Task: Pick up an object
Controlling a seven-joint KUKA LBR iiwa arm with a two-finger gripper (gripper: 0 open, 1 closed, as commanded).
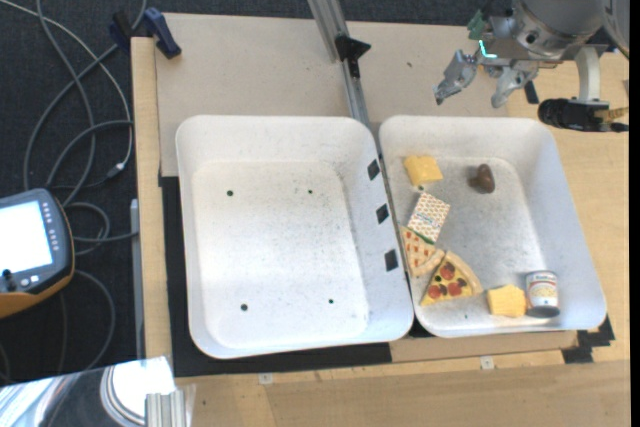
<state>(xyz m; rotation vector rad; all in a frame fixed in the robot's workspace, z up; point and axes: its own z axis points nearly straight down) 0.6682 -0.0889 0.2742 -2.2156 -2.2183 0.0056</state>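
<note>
Gripper (480, 87) fingers are seen spread apart with nothing between them, poised over the bare bench (250, 65) just beyond the far edge of the right bin (570, 215). Two bins are counted, side by side; the left bin (200, 145) is marked with a few dark dots. Seven things are counted in the right bin. One yellow block (422, 170) and one brown lump (483, 178) are placed near its far edge. One patterned packet (429, 214) and two pizza slices (421, 251) (450, 279) are ranged along its left side, the packet overlapping the upper slice. A second yellow block (507, 301) and one small can (542, 292) are found touching at its near right corner.
</note>
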